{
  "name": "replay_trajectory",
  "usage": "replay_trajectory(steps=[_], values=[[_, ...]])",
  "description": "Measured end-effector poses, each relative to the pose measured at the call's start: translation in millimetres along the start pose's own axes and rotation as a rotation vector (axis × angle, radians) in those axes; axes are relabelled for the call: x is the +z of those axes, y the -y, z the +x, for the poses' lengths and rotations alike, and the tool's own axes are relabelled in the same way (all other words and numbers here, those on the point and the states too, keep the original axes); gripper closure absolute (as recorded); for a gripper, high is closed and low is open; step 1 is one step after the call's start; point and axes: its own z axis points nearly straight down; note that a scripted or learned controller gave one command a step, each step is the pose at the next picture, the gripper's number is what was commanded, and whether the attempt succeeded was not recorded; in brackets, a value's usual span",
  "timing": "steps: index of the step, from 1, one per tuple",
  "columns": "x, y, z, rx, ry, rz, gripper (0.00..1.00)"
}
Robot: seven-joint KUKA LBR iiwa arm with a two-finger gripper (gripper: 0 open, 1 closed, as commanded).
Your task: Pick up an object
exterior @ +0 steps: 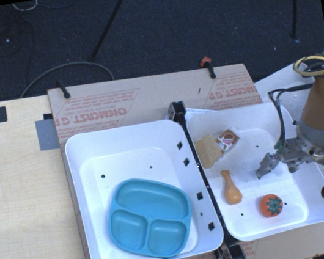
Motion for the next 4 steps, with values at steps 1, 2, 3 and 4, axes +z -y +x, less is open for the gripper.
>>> replay_trajectory(steps=[1,2,3,4], values=[[52,-1,0,0.0,0.003,-0.007,0.0],[40,-1,-1,0.005,0.002,-0.007,1.0],[-20,-10,0,-0.003,0.004,-0.012,1.0],[-80,-12,-8,-0.002,0.005,-0.012,1.0]])
